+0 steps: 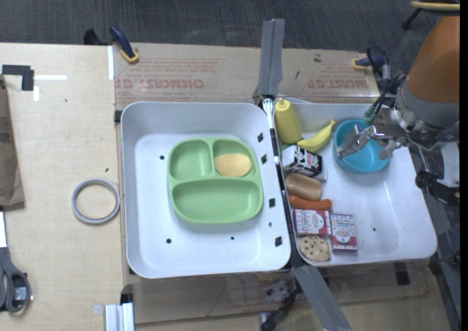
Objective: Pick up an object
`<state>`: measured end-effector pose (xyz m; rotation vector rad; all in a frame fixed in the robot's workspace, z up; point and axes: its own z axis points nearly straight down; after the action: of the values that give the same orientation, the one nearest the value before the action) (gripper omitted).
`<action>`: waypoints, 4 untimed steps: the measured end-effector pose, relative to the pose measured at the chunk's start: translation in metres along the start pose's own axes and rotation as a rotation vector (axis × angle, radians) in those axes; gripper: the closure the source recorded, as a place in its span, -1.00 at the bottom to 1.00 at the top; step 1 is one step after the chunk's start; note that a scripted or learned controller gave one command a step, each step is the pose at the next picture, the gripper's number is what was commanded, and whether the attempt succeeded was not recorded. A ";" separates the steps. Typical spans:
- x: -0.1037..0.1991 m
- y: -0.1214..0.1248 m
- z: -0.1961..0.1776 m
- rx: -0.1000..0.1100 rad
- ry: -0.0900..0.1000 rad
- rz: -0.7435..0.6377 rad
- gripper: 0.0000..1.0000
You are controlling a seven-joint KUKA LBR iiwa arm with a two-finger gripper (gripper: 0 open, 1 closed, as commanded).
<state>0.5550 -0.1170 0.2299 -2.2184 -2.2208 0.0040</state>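
Observation:
My gripper (371,142) hangs over the blue bowl (363,159) at the back right of the right bin (395,227). Its fingers are open with nothing between them. Left of the bowl lie a banana (319,137) and a yellow mustard bottle (287,121). Below these sit a black-and-white carton (303,160), a brown bun (305,186) and an orange sausage (311,204). Two red boxes (342,231) and a cookie (314,248) lie at the front. In the left bin (146,234), a green divided plate (216,198) holds a yellow piece (232,165).
The arm's orange band (439,55) and grey wrist stand over the right bin's far right corner. On the bench at left lie a tape ring (95,200) and scissors (11,289). Blue clamps (124,43) sit along the cardboard at the back.

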 end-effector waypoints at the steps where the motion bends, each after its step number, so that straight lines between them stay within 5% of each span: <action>1: 0.014 0.067 0.125 -0.002 -0.001 0.027 -1.00; 2: 0.022 0.104 0.135 -0.001 -0.004 -0.202 -1.00; 3: 0.021 0.102 0.128 0.007 -0.003 -0.198 1.00; 4: 0.028 0.104 0.039 -0.001 -0.002 -0.138 1.00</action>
<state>0.6584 -0.0888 0.1905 -2.0608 -2.3698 0.0047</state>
